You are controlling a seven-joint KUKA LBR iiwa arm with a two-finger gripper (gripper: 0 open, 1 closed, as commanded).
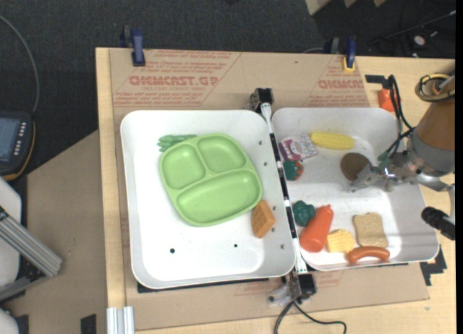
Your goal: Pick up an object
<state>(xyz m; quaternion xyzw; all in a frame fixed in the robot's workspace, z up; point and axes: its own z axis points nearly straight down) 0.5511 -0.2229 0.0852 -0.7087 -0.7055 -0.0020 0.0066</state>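
Camera view: pincer [370, 176] tips indistinct

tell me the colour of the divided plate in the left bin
Light green divided plate, seen in the camera view.

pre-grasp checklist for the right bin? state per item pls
1. Gripper over the right bin: ok.
2. Target near it: brown round piece sits just beside it: ok.
3. Anything held already: cannot tell.
4. Neighbours of the brown piece: corn cob lies apart from it: ok.
5. Front cluster, orange bottle, bread slice and sausage packed close: not ok for a clean pick.
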